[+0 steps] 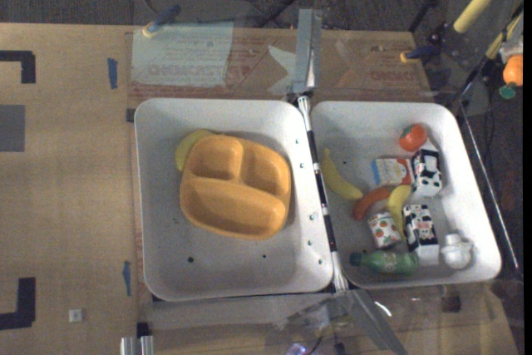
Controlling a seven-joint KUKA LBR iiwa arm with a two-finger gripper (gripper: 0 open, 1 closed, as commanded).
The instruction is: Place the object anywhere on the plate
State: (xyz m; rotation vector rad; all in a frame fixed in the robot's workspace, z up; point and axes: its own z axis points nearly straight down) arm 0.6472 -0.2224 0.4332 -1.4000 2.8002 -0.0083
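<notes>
- Since the move ends on the plate (236, 186), start there: it is orange, has three parts, and sits in the left bin (158, 262) on the desk (66, 204).
- Right of the plate, across the bin walls, lies a yellow banana (339, 176).
- Its long side runs from up-left to down-right, away from the plate.
- Further right of the plate sit small cartons (426, 170) and a green bottle (385, 263) lying flat.
- No toy is on the plate yet.
- I cannot tell how the claw stands.
</notes>
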